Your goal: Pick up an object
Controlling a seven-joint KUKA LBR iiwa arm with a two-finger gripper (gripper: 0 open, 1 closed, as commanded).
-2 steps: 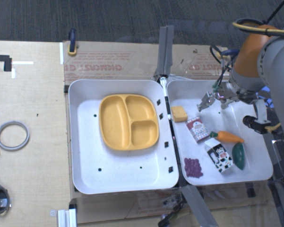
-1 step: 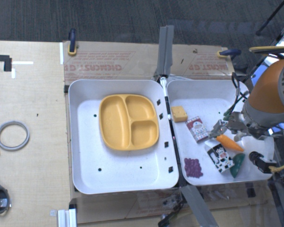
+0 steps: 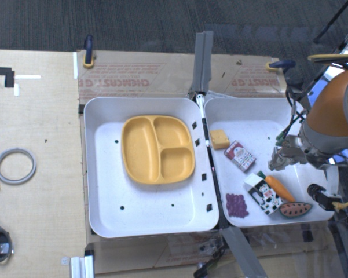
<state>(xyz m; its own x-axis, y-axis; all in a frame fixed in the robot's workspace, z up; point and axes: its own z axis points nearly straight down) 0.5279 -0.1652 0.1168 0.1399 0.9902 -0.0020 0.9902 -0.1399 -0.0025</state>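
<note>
Camera view: the hand [image 3: 282, 158] hovers in the right bin [image 3: 252, 116] just above the carrot [image 3: 279, 189]; whether it is clenched I cannot tell. Beside the carrot lie a carton [image 3: 263, 194] and grapes [image 3: 237, 204]. A yellow plate [image 3: 158, 149] sits in the left bin [image 3: 104, 155].

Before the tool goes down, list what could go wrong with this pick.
1. The carrot, the cow-print box and the watermelon slice lie crowded together in the right bin, so the tool may nudge a neighbour or catch two at once.
2. These items sit near the bin's front wall, which could block a finger.
3. The tool hangs between the carrot and the red packet, so its target looks ambiguous; it may close on nothing.
</note>
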